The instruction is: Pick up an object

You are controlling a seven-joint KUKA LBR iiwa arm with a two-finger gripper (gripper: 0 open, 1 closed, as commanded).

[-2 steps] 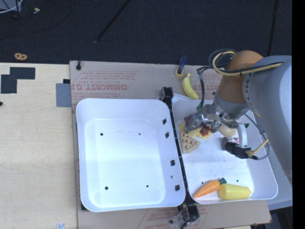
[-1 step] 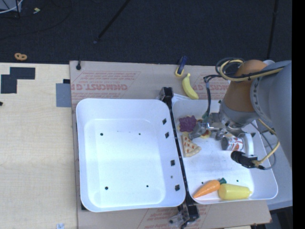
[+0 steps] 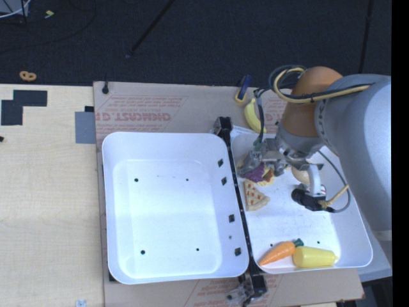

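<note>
Here the grey arm's gripper (image 3: 263, 162) hangs low in the right-hand shallow white bin (image 3: 345, 232), directly over a small purple toy (image 3: 255, 171) near the bin's left wall — whether the fingers are open or closed cannot be told. A triangular pizza-slice toy (image 3: 255, 197) lies just beside it; an orange toy carrot (image 3: 278, 251) touches a yellow plastic fruit (image 3: 313, 256) at the near edge. The left-hand white bin (image 3: 115, 190) adjoins it on the counter.

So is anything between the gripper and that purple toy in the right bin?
Nothing visible is. The gripper is low over the purple toy near the right bin's left wall. The pizza slice lies just below it; the carrot and yellow toy sit apart at the near edge.
</note>
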